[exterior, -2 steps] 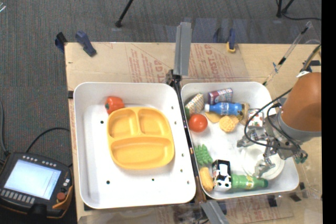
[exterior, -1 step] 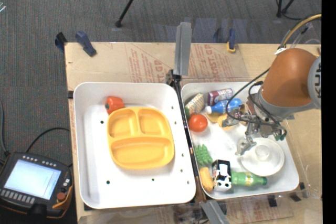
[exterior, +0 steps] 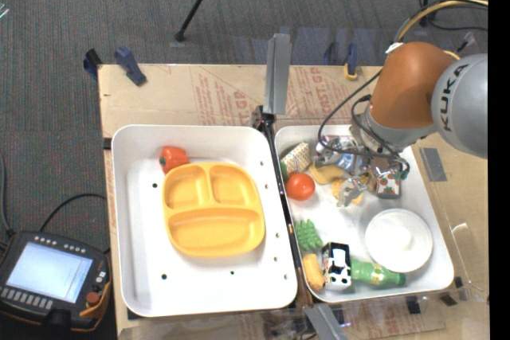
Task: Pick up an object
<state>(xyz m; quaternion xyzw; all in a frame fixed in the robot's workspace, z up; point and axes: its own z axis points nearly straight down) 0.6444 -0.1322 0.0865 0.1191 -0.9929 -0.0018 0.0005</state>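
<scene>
My gripper (exterior: 351,181) reaches down into the right bin (exterior: 443,251), near its back middle. It hangs over a yellow banana-like piece (exterior: 323,172), with a small red-and-white box (exterior: 389,185) just to its right. A red tomato (exterior: 300,186) lies to its left, and a ridged tan piece (exterior: 296,157) sits behind the tomato. Nothing is visibly lifted clear of the bin.
In the right bin's front half are a white bowl (exterior: 398,239), a green bottle (exterior: 376,275), a black-and-white cow toy (exterior: 338,263), a green leafy toy (exterior: 309,235) and an orange piece (exterior: 313,272). The left bin (exterior: 131,251) holds a yellow divided tray (exterior: 213,208) and a red pepper (exterior: 174,158).
</scene>
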